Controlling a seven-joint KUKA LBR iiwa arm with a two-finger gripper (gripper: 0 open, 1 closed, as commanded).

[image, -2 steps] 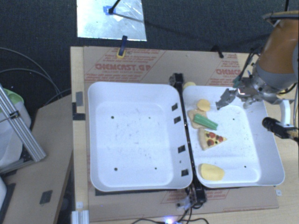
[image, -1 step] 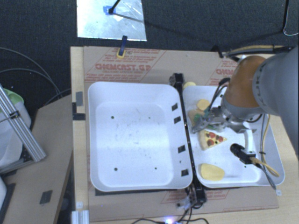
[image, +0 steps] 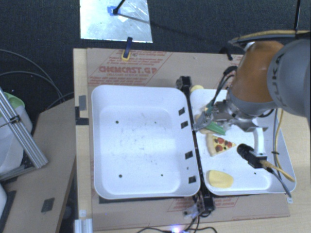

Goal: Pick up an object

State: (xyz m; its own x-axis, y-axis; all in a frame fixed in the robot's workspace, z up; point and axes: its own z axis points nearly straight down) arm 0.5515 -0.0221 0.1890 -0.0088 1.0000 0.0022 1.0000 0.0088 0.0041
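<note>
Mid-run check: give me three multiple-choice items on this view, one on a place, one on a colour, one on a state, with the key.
1. Where is the pizza slice?
A. Left bin
B. Right bin
C. On the cardboard

2. What colour is the oval piece at the near end of the right bin?
A. Yellow
B. Blue
C. Red

3. How does the arm stand?
A. Parked over the left bin
B. Clear of both bins
C. Reaching down over the right bin

Key:
1 B: the slice lies on the right bin's floor, just right of the divider.
2 A: the piece is plain pale yellow.
3 C: the arm's orange and grey body hangs over the far half of the right bin, with the gripper low by a green item near the divider.
</note>
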